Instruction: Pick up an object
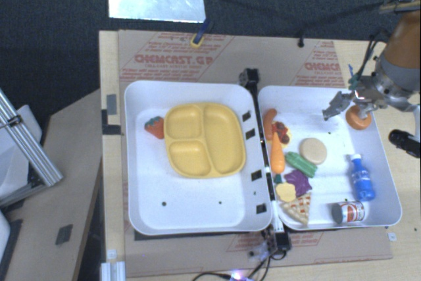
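Orange object (pixel 359 119) just beside end effector (pixel 337 106), right bin (pixel 392 197)

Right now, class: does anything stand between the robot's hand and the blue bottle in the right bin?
Nothing visible does. The hand hangs over the right bin's far side; bare white floor separates it from the blue bottle lying nearer the front.

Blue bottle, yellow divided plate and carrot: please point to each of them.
blue bottle (pixel 361 181), camera view, middle of its body
yellow divided plate (pixel 204 139), camera view, central ridge
carrot (pixel 277 156), camera view, middle of its length
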Robot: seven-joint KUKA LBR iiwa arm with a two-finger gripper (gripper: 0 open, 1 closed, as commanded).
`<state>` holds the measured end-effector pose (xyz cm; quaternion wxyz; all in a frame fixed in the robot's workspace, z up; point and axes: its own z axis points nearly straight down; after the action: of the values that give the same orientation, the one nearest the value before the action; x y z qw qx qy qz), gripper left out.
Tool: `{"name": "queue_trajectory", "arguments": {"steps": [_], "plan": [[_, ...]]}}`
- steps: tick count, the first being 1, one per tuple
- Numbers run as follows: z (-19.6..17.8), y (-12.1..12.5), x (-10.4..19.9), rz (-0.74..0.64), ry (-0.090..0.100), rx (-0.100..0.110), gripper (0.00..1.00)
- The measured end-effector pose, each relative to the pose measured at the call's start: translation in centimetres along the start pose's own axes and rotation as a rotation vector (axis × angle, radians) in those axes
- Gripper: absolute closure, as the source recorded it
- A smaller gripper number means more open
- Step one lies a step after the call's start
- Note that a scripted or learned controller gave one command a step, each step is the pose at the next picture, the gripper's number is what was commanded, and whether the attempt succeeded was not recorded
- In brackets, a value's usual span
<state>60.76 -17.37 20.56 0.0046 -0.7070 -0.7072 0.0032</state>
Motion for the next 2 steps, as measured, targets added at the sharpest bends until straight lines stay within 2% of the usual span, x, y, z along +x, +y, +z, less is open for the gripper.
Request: {"name": "queue_trajectory", "arguments": {"steps": [1,2], "plan": [[-0.8,0.3,0.0,-0.003,-0.002,-0.013,0.0],[3.4,0.2,0.6,-0.003,-0.002,-0.01,0.0]]}}
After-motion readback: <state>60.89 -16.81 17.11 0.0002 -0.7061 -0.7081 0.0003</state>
